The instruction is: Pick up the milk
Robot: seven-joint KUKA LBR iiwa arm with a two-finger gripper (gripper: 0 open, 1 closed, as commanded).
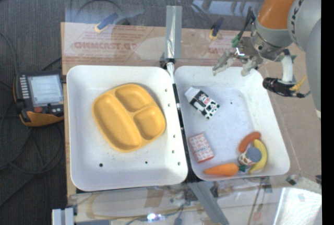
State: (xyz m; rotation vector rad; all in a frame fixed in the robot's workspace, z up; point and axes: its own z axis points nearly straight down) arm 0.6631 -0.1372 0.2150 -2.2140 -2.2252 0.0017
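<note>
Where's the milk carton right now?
The milk carton lies in the right bin's upper left part, near the divider, below the open gripper and above the small pink box.

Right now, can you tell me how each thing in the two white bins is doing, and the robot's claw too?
Black-and-white cow-patterned milk carton: lying on its side, right bin, untouched.
Yellow three-section plastic plate: flat, face up, left bin.
Pink square packet: lying flat.
Orange toy carrot: lying on its side.
Yellow toy banana: lying by the carrot.
Two-finger gripper: open, holding nothing, over the right bin's far edge.
</note>
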